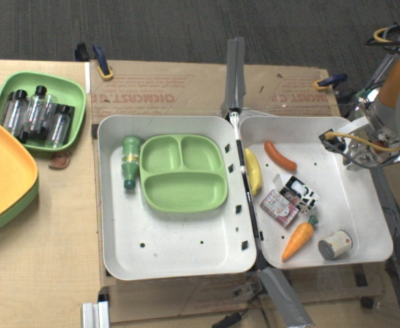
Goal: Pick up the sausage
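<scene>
Nearest the camera in the right bin (364, 251), a grey cylinder (335, 244) and a carrot (297, 240) lie by the front wall. Just behind them sit a pink packet (279, 207) and a small black-and-white box (300, 193), touching each other. Beyond those, the sausage (280, 155) lies flat and slanted on bare white floor, with a banana (253, 171) just beside it along the bin's left wall. The end effector (364, 152) hangs at the bin's right rim, well apart from the sausage, carrying nothing; whether it is released or clenched I cannot tell from here. So the reach looks not yet begun: the next move calls for travel leftward across the bin, then a descent aligned across the sausage's narrow width. There is open floor to its right; the banana crowds its left.
</scene>
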